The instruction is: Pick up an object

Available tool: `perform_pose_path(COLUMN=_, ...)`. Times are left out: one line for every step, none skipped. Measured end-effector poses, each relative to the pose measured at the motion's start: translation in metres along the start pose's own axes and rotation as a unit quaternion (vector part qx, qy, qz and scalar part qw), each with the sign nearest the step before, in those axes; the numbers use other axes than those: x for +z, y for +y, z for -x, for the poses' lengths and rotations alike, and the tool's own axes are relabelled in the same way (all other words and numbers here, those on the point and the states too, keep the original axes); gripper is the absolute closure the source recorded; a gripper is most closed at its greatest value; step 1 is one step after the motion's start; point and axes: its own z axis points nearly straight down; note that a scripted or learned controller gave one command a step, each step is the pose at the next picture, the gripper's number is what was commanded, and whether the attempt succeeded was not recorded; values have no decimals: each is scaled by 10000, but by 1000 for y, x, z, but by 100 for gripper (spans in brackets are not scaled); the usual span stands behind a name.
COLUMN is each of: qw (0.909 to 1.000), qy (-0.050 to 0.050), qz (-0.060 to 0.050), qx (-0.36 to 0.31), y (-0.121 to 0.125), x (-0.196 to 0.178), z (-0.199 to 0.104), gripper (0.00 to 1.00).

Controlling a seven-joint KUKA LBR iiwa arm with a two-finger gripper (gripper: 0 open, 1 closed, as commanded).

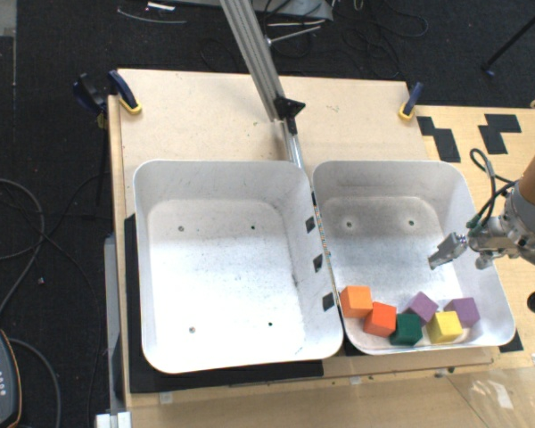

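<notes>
Small foam cubes (410, 317) cluster below-left of the fingers (464, 248); can't tell how open they are.

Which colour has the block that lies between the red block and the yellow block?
Dark green, seen in the camera view.

Two white bins sit side by side on the bench (205, 114). In the right bin (388, 190), a cluster of blocks lies at about five o'clock from its centre: an orange block (357, 300), a red-orange block (381, 318) touching it, a green block (408, 329), a yellow block (444, 326), and two purple blocks (423, 306) (465, 310). The gripper (446, 250) hangs over this bin's three o'clock side, above the blocks and apart from them. The left bin (218, 266) shows dark speckling on its floor.
</notes>
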Motion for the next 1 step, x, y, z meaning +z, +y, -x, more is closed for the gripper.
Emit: perform_pose_path(qw=9999, qy=54, qz=-43, qx=-74, y=-8, x=-9, z=-134, gripper=0)
